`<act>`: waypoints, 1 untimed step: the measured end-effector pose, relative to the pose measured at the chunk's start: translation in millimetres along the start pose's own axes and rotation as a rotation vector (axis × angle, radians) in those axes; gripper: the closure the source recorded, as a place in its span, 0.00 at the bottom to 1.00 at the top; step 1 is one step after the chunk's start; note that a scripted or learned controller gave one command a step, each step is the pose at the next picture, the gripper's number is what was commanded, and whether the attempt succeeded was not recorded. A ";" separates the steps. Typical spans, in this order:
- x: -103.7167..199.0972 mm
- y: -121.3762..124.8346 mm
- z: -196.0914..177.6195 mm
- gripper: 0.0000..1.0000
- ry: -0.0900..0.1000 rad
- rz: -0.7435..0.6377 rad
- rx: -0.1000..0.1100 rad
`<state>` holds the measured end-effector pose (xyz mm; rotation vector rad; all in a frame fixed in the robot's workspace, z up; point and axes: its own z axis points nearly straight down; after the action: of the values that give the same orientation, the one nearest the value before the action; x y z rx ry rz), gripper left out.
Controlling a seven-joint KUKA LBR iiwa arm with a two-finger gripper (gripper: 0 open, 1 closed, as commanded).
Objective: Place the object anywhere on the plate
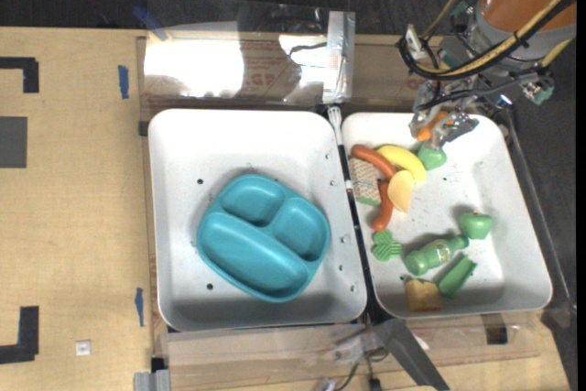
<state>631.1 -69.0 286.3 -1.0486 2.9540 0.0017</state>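
Teal plate (264, 235): left bin (174, 142), bare of toys. Toys (403, 174): right bin (522, 197), none moved yet. Gripper (442, 125): over that bin's far corner; grip we cannot tell. We judge everything remains.

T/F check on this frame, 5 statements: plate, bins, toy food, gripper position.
1. The teal three-compartment plate lies in the left white bin. True.
2. The yellow toy banana is on the plate. False: it lies in the right white bin, against the orange toy carrot.
3. The gripper is over the right bin's far edge. True.
4. The plate carries a green toy. False: its compartments show bare teal; the green bottle-shaped toy is in the right bin.
5. The arm enters from the left. False: it reaches in from the upper right.
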 end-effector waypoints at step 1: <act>6.6 34.8 2.6 1.00 0.001 0.129 0.001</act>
<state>604.1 -46.1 283.6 -0.8568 3.0156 0.0007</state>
